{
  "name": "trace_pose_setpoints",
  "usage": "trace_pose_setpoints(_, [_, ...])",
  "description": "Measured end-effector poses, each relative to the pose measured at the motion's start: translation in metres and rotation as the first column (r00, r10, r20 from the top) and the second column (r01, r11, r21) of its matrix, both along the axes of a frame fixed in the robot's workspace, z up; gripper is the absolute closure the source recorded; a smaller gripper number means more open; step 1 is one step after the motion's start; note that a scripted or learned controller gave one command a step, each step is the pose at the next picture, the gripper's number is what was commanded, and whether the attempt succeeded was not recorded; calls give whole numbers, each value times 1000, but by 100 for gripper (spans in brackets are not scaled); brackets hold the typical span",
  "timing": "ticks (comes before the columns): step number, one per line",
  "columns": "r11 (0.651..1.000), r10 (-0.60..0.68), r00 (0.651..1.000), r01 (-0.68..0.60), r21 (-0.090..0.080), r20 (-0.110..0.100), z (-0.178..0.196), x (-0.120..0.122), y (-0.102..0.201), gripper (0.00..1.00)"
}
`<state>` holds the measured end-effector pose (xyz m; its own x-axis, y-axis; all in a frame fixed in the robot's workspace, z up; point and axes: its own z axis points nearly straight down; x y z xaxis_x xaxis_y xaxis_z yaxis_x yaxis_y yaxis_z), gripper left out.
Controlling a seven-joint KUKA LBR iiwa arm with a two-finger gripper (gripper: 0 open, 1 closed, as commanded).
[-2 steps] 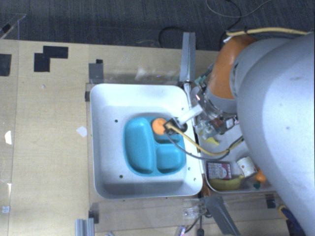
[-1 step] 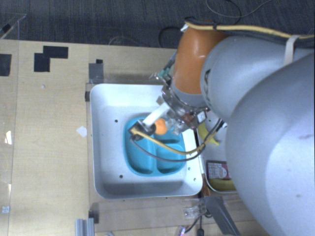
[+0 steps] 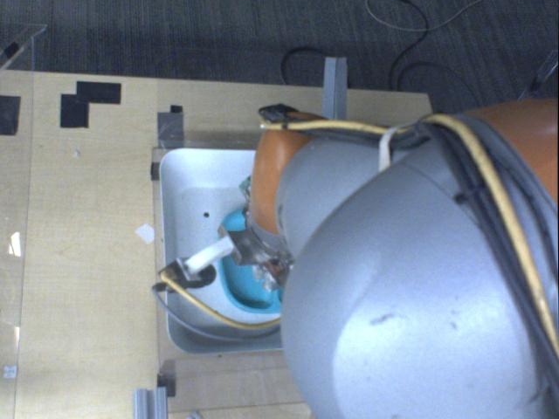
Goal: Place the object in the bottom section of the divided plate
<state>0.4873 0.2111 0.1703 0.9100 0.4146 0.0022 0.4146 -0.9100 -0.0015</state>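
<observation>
A blue divided plate (image 3: 238, 285) lies in the left white bin (image 3: 185, 197); I see just its left rim and a strip of its inside. The grey arm with its orange band (image 3: 272, 175) covers the rest of the plate and most of the bin. My gripper (image 3: 262, 262) hangs low over the plate's left part, its metal base poking out from under the wrist. What lies under the arm is hidden.
A yellow cable (image 3: 203, 309) loops from the wrist down over the bin's front left corner, with a white sleeve (image 3: 206, 256) and a dark end beside the plate. Wooden bench top spreads to the left. Grey posts stand at the bin's corners.
</observation>
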Motion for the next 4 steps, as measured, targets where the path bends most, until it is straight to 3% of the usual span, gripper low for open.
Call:
trace_pose_setpoints(1, [1000, 0, 1000, 0, 0, 0, 0, 0, 0, 0])
trace_pose_setpoints(2, [1000, 8, 1000, -8, 0, 6, 122, 7, 9, 0])
trace_pose_setpoints(3, [1000, 7, 1000, -7, 1, 12, 132, 9, 8, 100])
trace_pose_setpoints(4, [985, -173, 985, 173, 1, 3, 118, 80, 20, 100])
